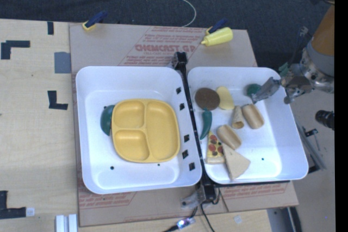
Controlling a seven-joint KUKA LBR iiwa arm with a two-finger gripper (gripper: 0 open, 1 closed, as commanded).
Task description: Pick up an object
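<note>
The end effector (270,88) hangs over the right bin's (283,168) upper right part, beside a small green item (252,88). Whether it grips anything, I cannot tell. A yellow divided plate (145,130) lies in the left bin (89,117).

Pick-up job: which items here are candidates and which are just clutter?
Candidates, right bin, near the gripper:
brown disc
yellow piece
green pepper
bread rolls
pizza slice
wedge
dark green item

Lying about:
yellow divided plate in left bin
green item beside it
yellow clamps
</note>
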